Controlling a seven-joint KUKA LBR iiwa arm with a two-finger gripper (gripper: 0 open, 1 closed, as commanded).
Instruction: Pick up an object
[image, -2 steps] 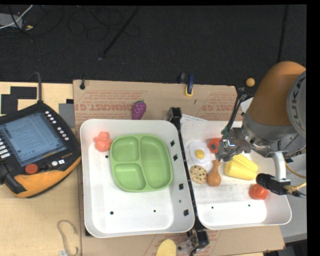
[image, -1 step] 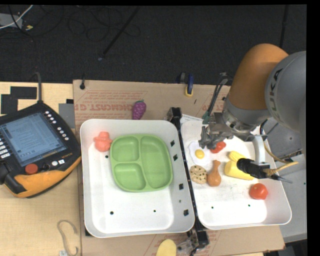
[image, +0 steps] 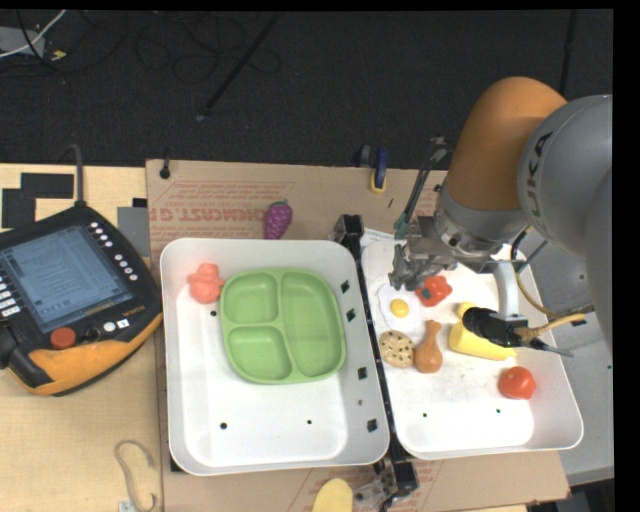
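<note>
Gripper (image: 412, 280) just above fried egg (image: 398, 307)

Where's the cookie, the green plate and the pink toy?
cookie (image: 397, 349): camera view, middle of its top.
green plate (image: 281, 327): camera view, centre divider.
pink toy (image: 204, 283): camera view, middle of its body.

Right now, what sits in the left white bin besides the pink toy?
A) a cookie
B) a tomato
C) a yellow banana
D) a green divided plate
D: the green divided plate lies in the left bin next to the pink toy; the cookie and tomato are in the right bin.
</note>
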